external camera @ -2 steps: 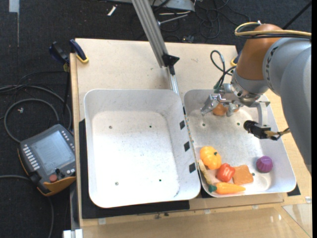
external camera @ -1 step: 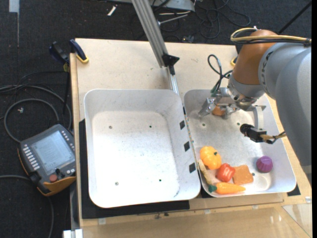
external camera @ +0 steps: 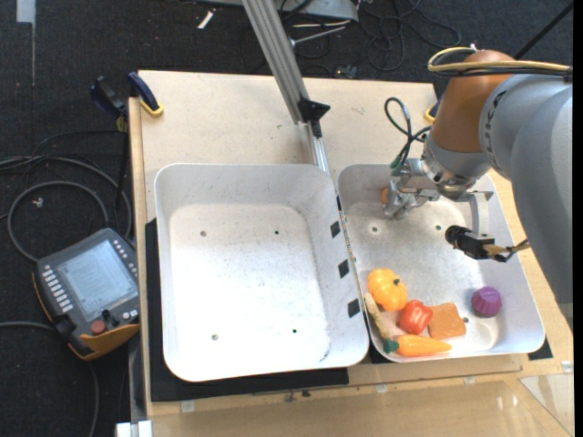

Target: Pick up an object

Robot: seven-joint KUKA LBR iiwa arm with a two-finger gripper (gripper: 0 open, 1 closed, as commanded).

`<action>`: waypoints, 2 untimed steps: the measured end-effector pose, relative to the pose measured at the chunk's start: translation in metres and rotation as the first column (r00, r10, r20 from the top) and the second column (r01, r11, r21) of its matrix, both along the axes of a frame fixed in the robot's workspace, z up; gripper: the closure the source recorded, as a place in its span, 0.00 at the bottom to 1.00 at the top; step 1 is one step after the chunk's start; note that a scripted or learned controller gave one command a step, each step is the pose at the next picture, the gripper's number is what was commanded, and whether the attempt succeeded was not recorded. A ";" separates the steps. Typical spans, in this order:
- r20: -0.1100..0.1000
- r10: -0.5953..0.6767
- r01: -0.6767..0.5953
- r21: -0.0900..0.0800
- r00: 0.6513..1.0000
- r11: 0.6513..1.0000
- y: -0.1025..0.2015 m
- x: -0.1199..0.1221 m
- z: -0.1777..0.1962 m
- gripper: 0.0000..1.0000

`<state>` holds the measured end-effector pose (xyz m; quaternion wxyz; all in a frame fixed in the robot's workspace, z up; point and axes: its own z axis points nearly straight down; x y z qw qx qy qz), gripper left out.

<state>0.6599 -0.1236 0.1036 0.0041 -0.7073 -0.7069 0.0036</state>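
I take the cluster of toy food at the near end of the right bin [external camera: 510,335] as the pick candidates, all well below the jaws and apart from them. Closest beneath them sits a small yellow pumpkin [external camera: 386,289], rounded and ribbed with a glossy plastic look. Just past it lies a shiny red pepper [external camera: 414,316], touching an orange block [external camera: 446,321] with flat, matte faces. A smooth, tapered orange carrot [external camera: 422,345] lies along the bin's near wall, under those two. A purple, rounded piece [external camera: 486,301], perhaps an onion or cabbage, sits apart to the right of the block.

The gripper [external camera: 398,204] hangs over the far end of this bin, its metal fingers pointing down at bare white floor. I cannot tell whether the jaws are spread or pressed together; a bit of orange shows beside them, but I can't make out what it is.

Left of the jaws, the left bin [external camera: 182,180] is a shallow white tray with rounded corners and a speckled floor. A grey teach pendant [external camera: 86,285] lies on the dark floor beyond it.
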 end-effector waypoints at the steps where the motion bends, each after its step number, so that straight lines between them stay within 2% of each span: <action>1: 0.016 0.000 0.000 -0.002 1.000 1.000 -0.006 -0.004 0.047 1.00; 2: 0.019 0.003 -0.003 -0.002 1.000 1.000 -0.004 0.002 0.111 1.00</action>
